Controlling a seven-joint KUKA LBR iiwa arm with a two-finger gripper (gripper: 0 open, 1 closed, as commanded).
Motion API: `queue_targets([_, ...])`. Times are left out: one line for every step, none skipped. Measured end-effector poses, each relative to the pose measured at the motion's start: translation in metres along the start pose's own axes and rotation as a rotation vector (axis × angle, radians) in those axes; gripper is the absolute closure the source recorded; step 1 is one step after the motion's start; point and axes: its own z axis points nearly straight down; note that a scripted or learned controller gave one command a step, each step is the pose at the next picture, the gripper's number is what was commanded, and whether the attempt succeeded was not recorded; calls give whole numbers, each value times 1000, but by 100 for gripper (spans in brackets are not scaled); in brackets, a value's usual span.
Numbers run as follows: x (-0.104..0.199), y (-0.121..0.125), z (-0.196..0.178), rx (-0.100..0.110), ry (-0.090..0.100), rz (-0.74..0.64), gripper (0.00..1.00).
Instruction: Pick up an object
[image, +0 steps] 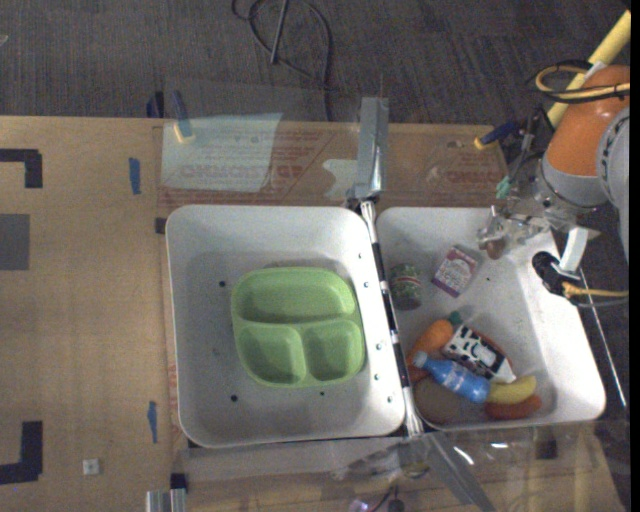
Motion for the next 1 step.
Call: queue_targets([80, -17, -94, 15, -2, 231, 100])
